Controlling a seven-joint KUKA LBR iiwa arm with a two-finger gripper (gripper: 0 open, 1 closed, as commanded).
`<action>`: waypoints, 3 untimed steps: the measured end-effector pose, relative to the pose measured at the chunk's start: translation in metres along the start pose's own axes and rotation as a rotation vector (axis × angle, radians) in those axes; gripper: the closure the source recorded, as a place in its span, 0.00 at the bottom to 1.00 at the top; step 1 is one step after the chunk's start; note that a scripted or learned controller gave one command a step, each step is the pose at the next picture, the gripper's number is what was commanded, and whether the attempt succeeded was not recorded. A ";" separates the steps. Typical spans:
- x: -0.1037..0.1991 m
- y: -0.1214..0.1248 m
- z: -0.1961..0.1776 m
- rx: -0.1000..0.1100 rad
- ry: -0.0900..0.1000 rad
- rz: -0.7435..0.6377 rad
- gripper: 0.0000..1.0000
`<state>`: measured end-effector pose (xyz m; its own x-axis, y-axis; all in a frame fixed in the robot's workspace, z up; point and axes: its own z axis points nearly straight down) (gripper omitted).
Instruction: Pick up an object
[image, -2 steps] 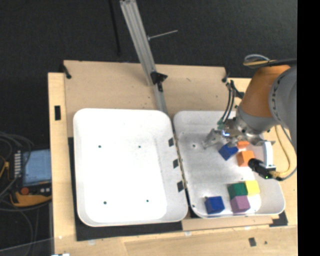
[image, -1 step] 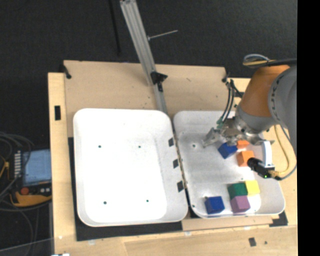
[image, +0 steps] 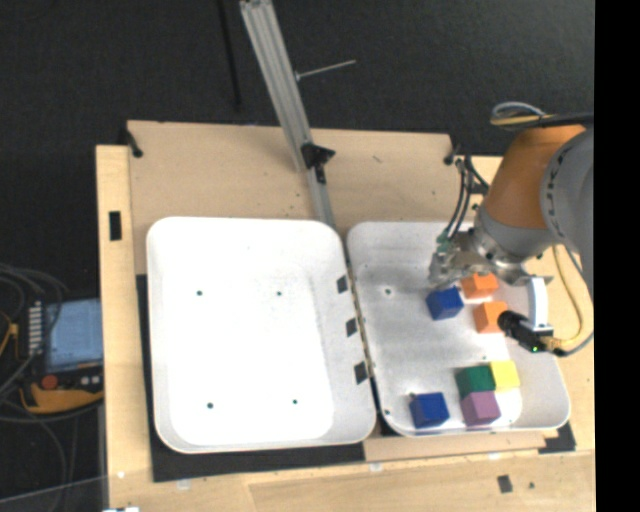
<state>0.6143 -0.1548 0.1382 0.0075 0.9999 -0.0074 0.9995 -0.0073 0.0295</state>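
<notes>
My gripper (image: 447, 268) hangs over the upper part of the right bin (image: 400, 330), just above a blue cube (image: 444, 303). Two orange blocks lie close by, one (image: 481, 284) beside the gripper and one (image: 489, 316) a little lower. Near the bin's front edge sit another blue cube (image: 429, 409), a green cube (image: 475, 380), a yellow cube (image: 505, 375) and a purple cube (image: 481, 407). I see nothing between the gripper's fingers from this angle.
The left bin (image: 245, 330) stands beside the right one, with small clips along the shared edge. A slanted metal rail (image: 290, 110) crosses the back of the bench. The arm's cables hang over the right bin's right side.
</notes>
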 end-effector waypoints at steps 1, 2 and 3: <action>-0.002 0.010 -0.046 0.023 0.007 -0.011 1.00; -0.011 0.016 -0.106 0.021 0.006 -0.013 1.00; -0.013 0.017 -0.110 0.026 0.004 -0.015 1.00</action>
<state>0.6279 -0.1671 0.2483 -0.0074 1.0000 -0.0037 1.0000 0.0074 0.0031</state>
